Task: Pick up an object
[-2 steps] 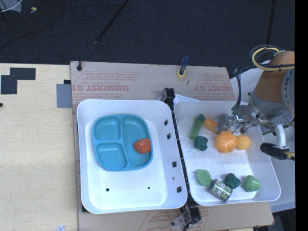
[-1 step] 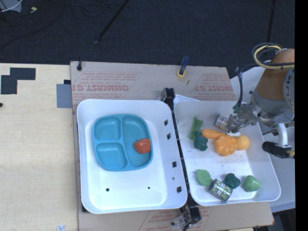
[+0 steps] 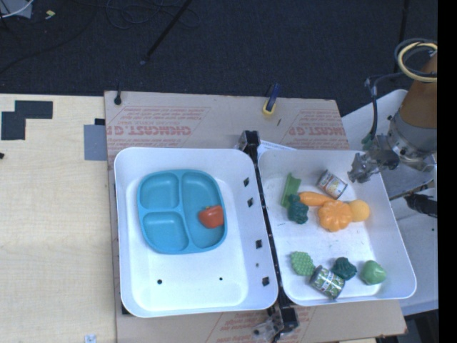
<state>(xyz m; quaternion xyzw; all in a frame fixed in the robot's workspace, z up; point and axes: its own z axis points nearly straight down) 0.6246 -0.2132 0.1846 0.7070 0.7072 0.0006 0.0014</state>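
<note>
My gripper [image 3: 360, 168] hangs over the far right corner of the right bin [image 3: 400, 259], just right of a small tin can [image 3: 332, 184]. Nothing shows between its fingers. Below the can lie an orange carrot [image 3: 313, 199], a yellow-orange pepper [image 3: 335, 216] and a small yellow fruit [image 3: 359, 210]. A green stalk [image 3: 290, 189] and a dark green broccoli [image 3: 297, 211] sit at the bin's left. Near the front lie a bumpy green piece [image 3: 302, 264], a second can [image 3: 327, 282], a dark green piece [image 3: 345, 268] and a light green fruit [image 3: 372, 271].
The left bin [image 3: 143, 277] holds a blue divided plate [image 3: 180, 211] with a red tomato [image 3: 211, 216] in its right compartment. A black hinge strip [image 3: 258, 213] runs between the bins. The arm's grey wrist with orange band [image 3: 418, 106] stands at the right edge.
</note>
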